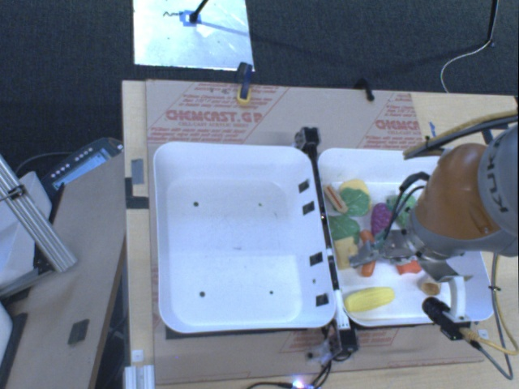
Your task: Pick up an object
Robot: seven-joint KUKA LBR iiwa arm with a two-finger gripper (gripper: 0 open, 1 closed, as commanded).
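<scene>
Orange carrot (369,269) lies just below jaws (374,252) in right bin (486,302), long axis slanting across them. Yellow corn (370,300) farther below, green piece (344,227) above-left. Whether jaws are released or clenched: cannot tell.

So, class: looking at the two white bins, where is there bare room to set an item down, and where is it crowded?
The left bin offers bare white floor from wall to wall. The right bin is crowded: hot dog, purple piece and yellow corn lie packed near the divider under the gripper.
</scene>
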